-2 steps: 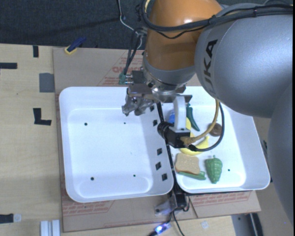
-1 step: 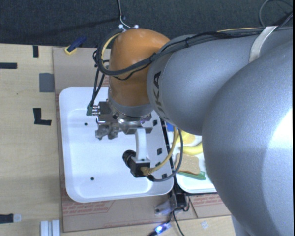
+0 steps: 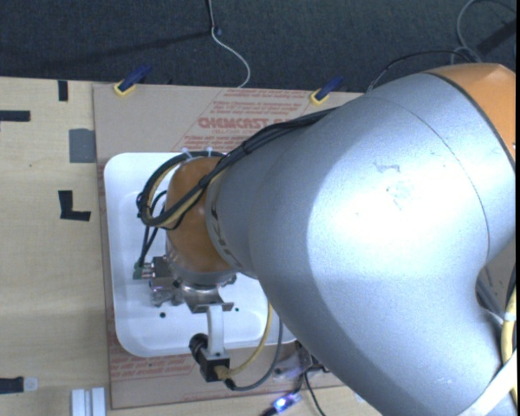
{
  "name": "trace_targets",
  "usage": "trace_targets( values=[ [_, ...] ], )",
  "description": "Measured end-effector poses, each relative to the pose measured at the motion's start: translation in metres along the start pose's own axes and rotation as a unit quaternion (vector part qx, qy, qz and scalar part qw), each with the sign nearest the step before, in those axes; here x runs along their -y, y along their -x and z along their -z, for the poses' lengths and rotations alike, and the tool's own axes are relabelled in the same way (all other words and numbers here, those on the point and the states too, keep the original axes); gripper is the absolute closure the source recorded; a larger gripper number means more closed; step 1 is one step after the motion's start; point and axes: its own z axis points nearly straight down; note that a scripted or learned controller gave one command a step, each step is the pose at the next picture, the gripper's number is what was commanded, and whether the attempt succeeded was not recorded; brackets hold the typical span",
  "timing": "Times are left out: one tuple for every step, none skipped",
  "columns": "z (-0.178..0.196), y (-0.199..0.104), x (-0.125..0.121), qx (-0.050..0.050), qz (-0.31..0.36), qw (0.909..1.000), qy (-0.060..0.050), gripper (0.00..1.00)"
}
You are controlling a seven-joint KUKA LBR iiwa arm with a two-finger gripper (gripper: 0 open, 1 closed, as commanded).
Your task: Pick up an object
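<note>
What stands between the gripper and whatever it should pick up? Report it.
Cannot tell: the arm hangs over the white bin and hides everything beneath it. Nothing stands on the bin's bare left strip.

Smooth glossy white plastic bin (image 3: 126,232) on matt brown cardboard sheet (image 3: 243,120).

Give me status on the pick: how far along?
Done: the arm is positioned over the white bin at the view's left, with the wrist pointing down into it. In hand: the gripper sits low over the bin floor, but the wrist hides its tip, so no grasp can be confirmed. Left: a visible grip on an object, then the lift out.
</note>
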Motion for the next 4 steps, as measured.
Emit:
trace_targets(
  values=[
    [0.014,0.069,-0.003,-0.003,-0.004,1.0000,0.007,1.00],
    [-0.011,0.120,-0.004,-0.004,-0.003,1.0000,0.008,1.00],
    [-0.010,0.113,-0.013,-0.004,-0.001,1.0000,0.008,1.00],
    [-0.010,0.114,-0.030,-0.004,-0.001,1.0000,0.008,1.00]
  ],
)
